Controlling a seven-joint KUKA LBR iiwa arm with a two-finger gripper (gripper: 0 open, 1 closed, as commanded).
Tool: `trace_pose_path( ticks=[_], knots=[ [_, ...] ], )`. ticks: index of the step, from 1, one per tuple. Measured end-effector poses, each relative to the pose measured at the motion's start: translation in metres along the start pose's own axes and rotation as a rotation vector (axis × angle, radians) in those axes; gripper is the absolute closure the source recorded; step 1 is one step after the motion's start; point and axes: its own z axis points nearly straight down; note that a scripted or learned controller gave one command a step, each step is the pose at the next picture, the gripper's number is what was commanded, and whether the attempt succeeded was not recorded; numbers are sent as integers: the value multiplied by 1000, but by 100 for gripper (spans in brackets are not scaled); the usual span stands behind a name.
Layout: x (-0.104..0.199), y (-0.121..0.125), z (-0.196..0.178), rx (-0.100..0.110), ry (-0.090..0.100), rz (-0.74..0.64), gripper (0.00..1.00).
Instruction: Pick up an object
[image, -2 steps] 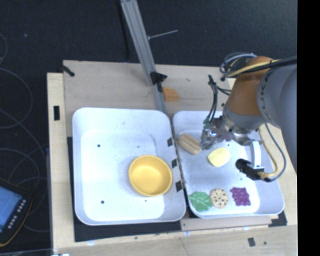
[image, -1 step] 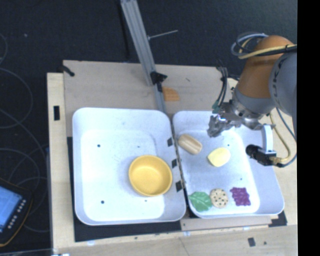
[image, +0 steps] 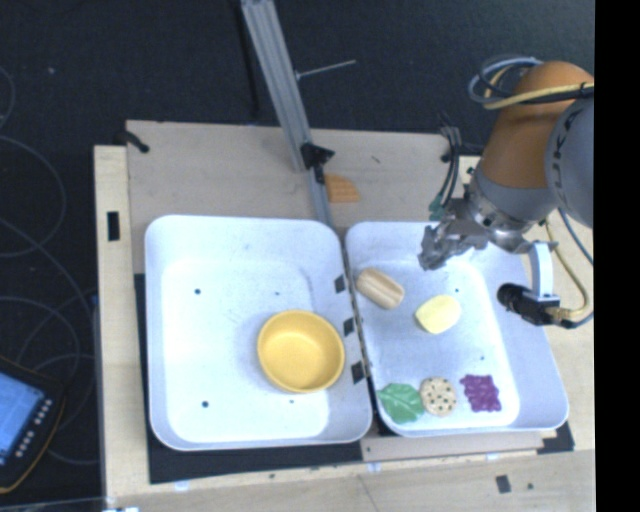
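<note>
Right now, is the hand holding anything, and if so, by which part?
Nothing is held. The hand hangs above the right white bin, apart from the tan wooden cylinder and pale yellow lemon-like piece.

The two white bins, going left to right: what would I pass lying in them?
Yellow bowl → tan wooden block → green leaf-shaped piece → pale yellow lump and cookie, roughly level → purple grape-like piece.

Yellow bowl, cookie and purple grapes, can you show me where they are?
Yellow bowl (image: 300, 350), camera view, on its inner bottom.
Cookie (image: 437, 395), camera view, on its speckled top.
Purple grapes (image: 481, 392), camera view, on the middle of the bunch.
</note>
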Motion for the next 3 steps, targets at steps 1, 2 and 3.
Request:
trace_pose_path(
  ticks=[1,2,3],
  knots=[
    [62,5,3,3,2,-3,100],
    [118,7,8,4,1,-2,100],
    [169,14,-10,0,2,-3,100]
  ],
)
